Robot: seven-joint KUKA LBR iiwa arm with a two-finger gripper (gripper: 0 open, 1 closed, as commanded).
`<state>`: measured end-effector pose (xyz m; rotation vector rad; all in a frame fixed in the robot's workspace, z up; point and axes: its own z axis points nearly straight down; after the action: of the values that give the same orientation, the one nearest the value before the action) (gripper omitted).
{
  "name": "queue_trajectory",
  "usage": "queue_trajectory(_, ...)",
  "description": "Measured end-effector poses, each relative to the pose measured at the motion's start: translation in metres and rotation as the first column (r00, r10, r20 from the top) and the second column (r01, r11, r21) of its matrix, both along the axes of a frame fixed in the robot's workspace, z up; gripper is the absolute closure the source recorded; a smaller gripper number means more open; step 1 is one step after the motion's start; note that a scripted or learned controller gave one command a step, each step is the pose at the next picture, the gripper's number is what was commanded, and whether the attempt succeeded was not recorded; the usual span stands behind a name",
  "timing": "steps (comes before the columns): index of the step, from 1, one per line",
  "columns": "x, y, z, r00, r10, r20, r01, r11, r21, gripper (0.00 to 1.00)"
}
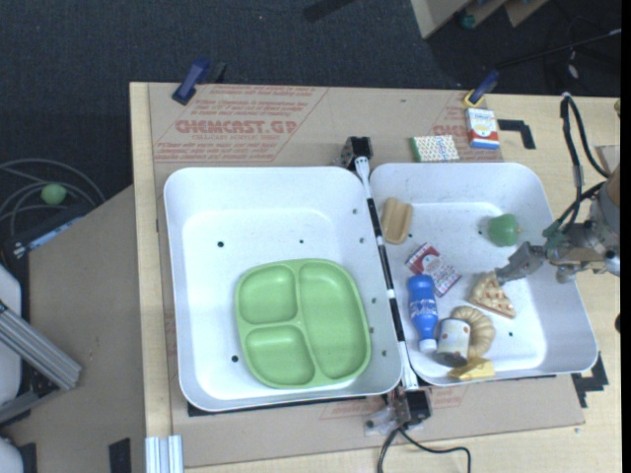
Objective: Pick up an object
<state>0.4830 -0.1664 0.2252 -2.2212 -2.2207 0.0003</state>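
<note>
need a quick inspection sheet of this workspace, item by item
surface: wooden bench bearing left bin and right bin.
job's things: in right bin, blue bottle, green ball, pizza slice toy, red packet, tan block, mug, croissant, yellow piece.
clutter: green divided plate in left bin; two small cards on bench.
grippers: gripper low over right bin beside pizza slice toy; nothing seen held.
cables: black cable at right; coil on floor.
surroundings: dark carpet.

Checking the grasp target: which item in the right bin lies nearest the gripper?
The pizza slice, just left of the gripper; the green ball sits farther up.
</note>
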Motion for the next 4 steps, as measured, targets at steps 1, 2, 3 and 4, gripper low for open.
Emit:
queue_trajectory(1, 0.060, 0.027, -0.100, 1.000, 0.002, -0.004, -0.002, 1.000, 0.002, 0.00)
queue_trajectory(2, 0.071, 0.109, -0.040, 1.000, 0.003, 0.002, -0.003, 1.000, 0.001, 0.00)
queue_trajectory(3, 0.045, 0.073, -0.141, 1.000, -0.001, 0.000, 0.001, 1.000, 0.000, 0.00)
queue_trajectory(4, 0.089, 0.048, -0.140, 1.000, 0.000, 0.002, 0.000, 1.000, -0.001, 0.00)
